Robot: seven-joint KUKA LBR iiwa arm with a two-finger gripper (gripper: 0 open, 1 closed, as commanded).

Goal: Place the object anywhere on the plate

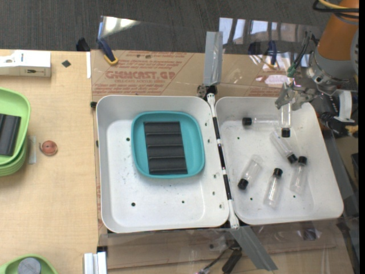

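1. Pincer [284, 114] at the far right part of the desk [57, 210], above the far edge region of the right bin [331, 210]; fingers pointing down, closed on the upper end of a clear vial [284, 124].
2. Held vial hanging upright, black cap at its lower end, just above the right bin's floor near the far right corner.
3. Arm [336, 33] entering from the right, grey with an orange band above the wrist.
4. Loose vials lying flat in the right bin: one near the far edge [254, 120], black cap toward the left; one at the middle [249, 173], cap toward the near left; one beside it [274, 187], cap at the far end; two more toward the right edge [283, 149] [298, 176], caps close together.
5. Teal plate [197, 147] in the left bin [114, 210], set toward the far edge, rounded square in outline; dark ribbed insert [165, 147] on its centre.
6. Left and right bins side by side, touching along a central hinge-like seam.
7. Green trays [17, 104] stacked at the left edge of the desk, a small round reddish piece [49, 147] just beside them.
8. White box [25, 63] at the far left corner; cardboard sheet [142, 73] with red print behind the left bin.
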